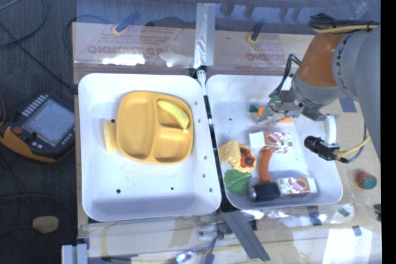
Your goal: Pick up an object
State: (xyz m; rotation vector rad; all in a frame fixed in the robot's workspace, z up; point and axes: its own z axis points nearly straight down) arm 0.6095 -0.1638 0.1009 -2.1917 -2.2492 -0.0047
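Observation:
My gripper (283,109) hangs over the upper middle of the right bin (230,91), with the grey arm and its orange band (317,65) reaching in from the right. Just left of it lies a small orange and green toy (257,110), touching or nearly touching it. Below the gripper sits a white packet with red print (276,140). Further down are an orange stick (265,162), a pizza slice (239,155), a green leaf (237,180), a black cylinder (266,191) and a red and white box (296,185).
The left bin (99,191) holds a yellow divided plate (151,127) with a banana (174,113) in its upper right compartment. A metal divider (204,34) stands behind the bins. A pendant (38,127) lies on the floor at left.

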